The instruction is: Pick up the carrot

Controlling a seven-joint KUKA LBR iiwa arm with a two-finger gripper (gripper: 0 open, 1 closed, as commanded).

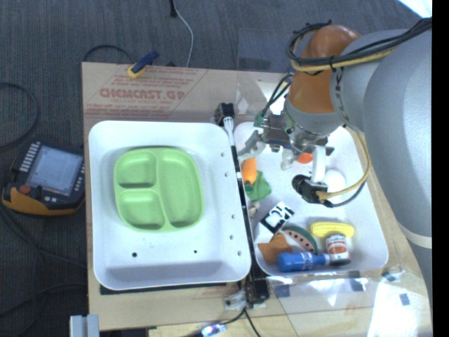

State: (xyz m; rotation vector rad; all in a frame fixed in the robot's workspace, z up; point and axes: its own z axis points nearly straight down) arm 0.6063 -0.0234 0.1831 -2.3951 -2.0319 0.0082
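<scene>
The carrot (248, 170) is a small orange toy with a green leafy end (260, 186). It lies in the right bin (372, 248), close against the bin's left wall. My gripper (284, 146) hangs over the upper part of that bin, just up and right of the carrot, under the orange wrist band (319, 62). A small orange piece (304, 158) shows below the gripper body; I cannot tell what it is. Nothing is seen held.
In the left bin (105, 258) lies a green divided plate (158, 188). The right bin's lower part holds a black-and-white item (279, 216), a watermelon slice (302, 236), a blue bottle (302, 261), a yellow piece (330, 229) and a small jar (337, 246). A white egg (335, 181) lies to the gripper's right.
</scene>
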